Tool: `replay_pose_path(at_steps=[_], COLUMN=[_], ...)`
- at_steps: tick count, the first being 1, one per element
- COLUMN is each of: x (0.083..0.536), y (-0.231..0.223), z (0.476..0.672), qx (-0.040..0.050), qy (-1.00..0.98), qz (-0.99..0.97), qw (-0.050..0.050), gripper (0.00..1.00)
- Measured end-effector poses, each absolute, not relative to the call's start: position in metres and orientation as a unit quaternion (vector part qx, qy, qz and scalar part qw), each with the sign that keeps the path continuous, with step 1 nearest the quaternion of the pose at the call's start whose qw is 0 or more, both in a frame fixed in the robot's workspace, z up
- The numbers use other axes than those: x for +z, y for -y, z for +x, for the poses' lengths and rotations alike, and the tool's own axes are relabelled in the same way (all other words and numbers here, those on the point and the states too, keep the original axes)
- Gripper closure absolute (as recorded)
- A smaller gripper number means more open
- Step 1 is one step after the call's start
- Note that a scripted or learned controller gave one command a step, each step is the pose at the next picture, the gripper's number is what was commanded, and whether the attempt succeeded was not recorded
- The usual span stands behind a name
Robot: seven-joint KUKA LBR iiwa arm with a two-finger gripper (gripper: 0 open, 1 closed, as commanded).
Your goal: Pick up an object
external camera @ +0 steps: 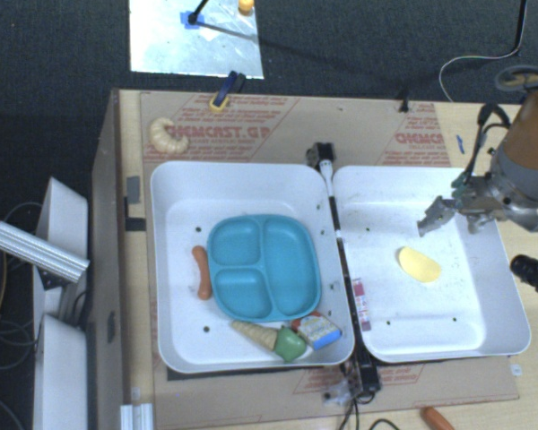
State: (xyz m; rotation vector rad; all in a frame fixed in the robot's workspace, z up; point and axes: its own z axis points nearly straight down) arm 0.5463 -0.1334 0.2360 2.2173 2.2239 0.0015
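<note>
A flat yellow object (419,264) lies on the floor of the right bin (484,330), right of its middle. My gripper (453,221) hangs above that bin's upper right part, a little up and to the right of the yellow object and apart from it. Its fingers are spread open with nothing between them. The left bin (175,240) holds a blue divided plate (263,267), an orange sausage (203,271) to the plate's left, and a cone with a green piece (271,338) and a small blue box (321,331) along its near wall.
The grey arm with its orange band (529,141) comes in over the right bin's far right edge. A black divider (336,231) runs between the bins. On the bench behind lie a cream grub-shaped toy (168,134) and a blue-yellow clip (224,90).
</note>
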Motion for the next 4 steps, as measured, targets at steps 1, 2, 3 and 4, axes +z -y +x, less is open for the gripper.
replay_pose_path(at_steps=[1, 2, 3, 4], x=[0.167, 0.094, 0.103, 0.132], y=[0.153, 0.154, 0.157, 0.181], z=[0.562, 0.561, 0.537, 0.608], qx=[-0.0004, -0.0003, 0.0002, 0.0010], qy=[-0.707, -0.707, -0.707, -0.708], qz=[0.707, 0.707, 0.707, 0.706], qw=[0.000, -0.001, 0.000, 0.002], gripper=[0.00, 0.00, 0.00, 0.00])
